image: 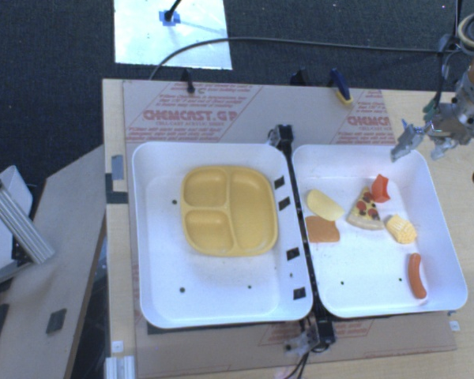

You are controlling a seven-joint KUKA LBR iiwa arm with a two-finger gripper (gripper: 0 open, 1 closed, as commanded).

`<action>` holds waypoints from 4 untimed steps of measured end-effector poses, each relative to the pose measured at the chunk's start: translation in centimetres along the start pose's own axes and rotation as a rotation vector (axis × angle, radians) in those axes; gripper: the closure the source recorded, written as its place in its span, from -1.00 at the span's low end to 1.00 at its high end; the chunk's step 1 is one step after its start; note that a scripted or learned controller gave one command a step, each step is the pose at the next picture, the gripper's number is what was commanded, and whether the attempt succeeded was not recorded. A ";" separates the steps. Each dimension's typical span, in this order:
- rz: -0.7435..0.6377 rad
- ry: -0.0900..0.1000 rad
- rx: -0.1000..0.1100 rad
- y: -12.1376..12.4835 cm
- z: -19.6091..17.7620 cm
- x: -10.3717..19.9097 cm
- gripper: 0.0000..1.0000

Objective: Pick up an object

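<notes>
The right bin (438, 212) holds several toy foods: a pale yellow piece (325, 204), a flat orange-brown piece (322, 229), a pizza slice (366, 210), a small red piece (379, 186), a corn cob (400, 229) and a sausage (416, 275). My gripper (421, 143) hangs above the bin's far right corner, apart from all of them. Its fingers are spread open with nothing between them.
In the left bin (158, 235) lies a yellow divided plate (227, 210). A black clip strip (292, 219) joins the two bins. Cables and a blue clamp (340, 87) lie on the board behind the bins.
</notes>
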State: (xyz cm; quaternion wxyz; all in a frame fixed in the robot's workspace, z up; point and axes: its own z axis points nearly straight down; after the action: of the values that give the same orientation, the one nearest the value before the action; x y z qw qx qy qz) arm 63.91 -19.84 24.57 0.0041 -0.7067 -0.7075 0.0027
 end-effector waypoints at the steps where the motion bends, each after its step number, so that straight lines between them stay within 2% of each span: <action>1: -0.003 -0.003 -0.012 0.2 -0.8 0.1 -1.00; 4: -0.002 -0.002 -0.009 -0.4 15.7 1.3 -1.00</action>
State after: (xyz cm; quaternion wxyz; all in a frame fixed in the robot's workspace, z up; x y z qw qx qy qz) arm 63.35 -18.48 8.92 -0.0001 -0.7059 -0.7083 0.0002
